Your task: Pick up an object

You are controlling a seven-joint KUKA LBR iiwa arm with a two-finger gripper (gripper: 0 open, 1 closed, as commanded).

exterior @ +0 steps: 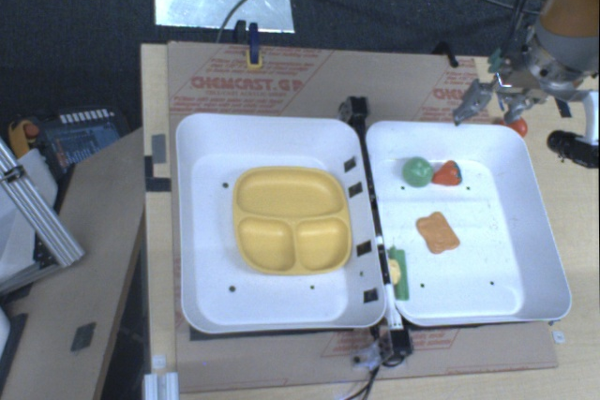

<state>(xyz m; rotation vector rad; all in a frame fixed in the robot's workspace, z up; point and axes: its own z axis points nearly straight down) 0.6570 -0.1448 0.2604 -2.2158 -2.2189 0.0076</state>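
On the near edge of the worktop (159,201), a green strip (398,274) with a yellow piece (394,271) beside it lies against the divider at the 7 o'clock corner of the right bin (534,201); the left bin (202,201) carries a yellow sectioned tray (291,218). A little farther in, an orange flat piece (437,232) sits near the middle of the right bin, its long axis running roughly from 11 to 5 o'clock. Beyond it, toward the bin's 12 o'clock wall, a green ball (417,170) and a red piece (448,173) rest side by side, touching or nearly so. Farthest back, the arm's tool (492,98) hangs over the bin's far rim at about 1 o'clock, its prongs apparently spread apart and nothing visibly between them; a small orange-red thing (515,125) shows just below the wrist at the rim, and whether it belongs to the arm or is a loose object cannot be told. The relation that matters for a pick: every loose object in the right bin lies toward 7 o'clock from the tool, the red piece and green ball nearest, the orange flat piece next, the green strip well apart. By this reading, the shortest reach would be down and toward 7 o'clock to the red piece, though its neighbour, the ball, crowds one side of any grasp
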